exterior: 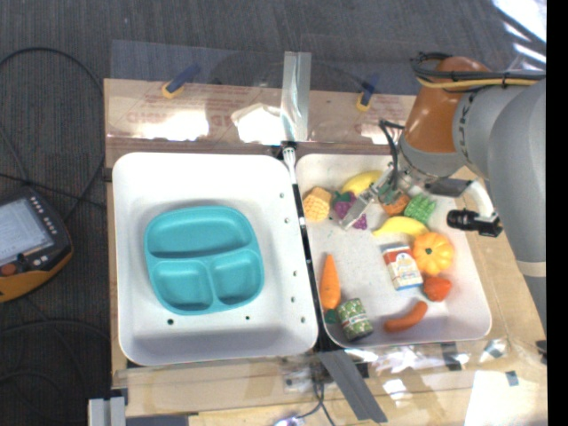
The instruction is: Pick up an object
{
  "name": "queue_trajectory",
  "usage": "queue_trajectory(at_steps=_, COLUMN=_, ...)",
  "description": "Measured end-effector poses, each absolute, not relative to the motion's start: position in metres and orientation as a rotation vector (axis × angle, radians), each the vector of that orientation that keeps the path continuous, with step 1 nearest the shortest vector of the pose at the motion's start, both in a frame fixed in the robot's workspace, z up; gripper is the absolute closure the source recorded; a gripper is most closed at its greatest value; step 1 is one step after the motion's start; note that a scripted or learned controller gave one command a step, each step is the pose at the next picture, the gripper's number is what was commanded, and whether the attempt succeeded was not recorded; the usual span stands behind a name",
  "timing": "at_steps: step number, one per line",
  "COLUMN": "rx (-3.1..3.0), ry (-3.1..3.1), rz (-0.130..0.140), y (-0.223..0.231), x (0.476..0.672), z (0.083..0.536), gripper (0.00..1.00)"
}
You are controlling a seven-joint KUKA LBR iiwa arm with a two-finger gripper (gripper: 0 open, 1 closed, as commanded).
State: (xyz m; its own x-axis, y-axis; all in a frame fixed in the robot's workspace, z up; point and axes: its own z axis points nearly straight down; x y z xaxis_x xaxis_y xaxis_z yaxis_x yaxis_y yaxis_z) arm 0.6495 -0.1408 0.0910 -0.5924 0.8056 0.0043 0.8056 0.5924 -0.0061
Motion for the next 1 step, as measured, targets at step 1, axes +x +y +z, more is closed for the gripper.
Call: queue_trajectory(at_steps=1, rx=-1.557, ry=-2.742, rz=-0.002, y=-0.1072, x=0.6445, z=0.0898, gripper=0.00)
